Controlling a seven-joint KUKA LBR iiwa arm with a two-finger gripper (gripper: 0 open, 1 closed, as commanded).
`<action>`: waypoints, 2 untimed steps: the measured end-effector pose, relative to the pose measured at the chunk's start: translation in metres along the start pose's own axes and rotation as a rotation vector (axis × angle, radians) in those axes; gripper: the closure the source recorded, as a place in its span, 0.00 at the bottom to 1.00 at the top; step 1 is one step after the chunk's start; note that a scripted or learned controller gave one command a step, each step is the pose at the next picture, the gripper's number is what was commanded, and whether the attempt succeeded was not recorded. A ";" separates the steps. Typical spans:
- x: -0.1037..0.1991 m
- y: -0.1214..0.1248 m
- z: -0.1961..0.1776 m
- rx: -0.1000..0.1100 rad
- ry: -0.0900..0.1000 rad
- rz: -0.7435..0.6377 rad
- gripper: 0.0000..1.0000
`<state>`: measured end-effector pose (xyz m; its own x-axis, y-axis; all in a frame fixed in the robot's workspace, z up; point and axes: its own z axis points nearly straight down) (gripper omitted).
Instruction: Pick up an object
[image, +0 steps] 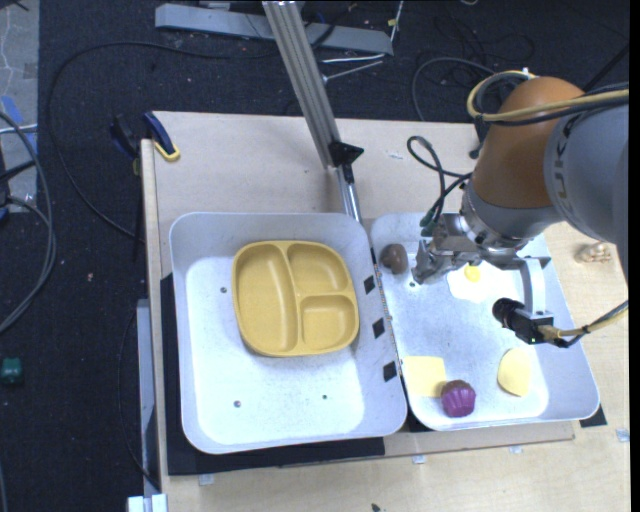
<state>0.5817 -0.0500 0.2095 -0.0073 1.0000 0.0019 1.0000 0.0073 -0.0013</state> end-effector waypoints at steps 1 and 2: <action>0.046 -0.012 -0.011 0.000 -0.001 0.000 1.00; 0.093 -0.020 -0.021 -0.001 -0.001 0.000 1.00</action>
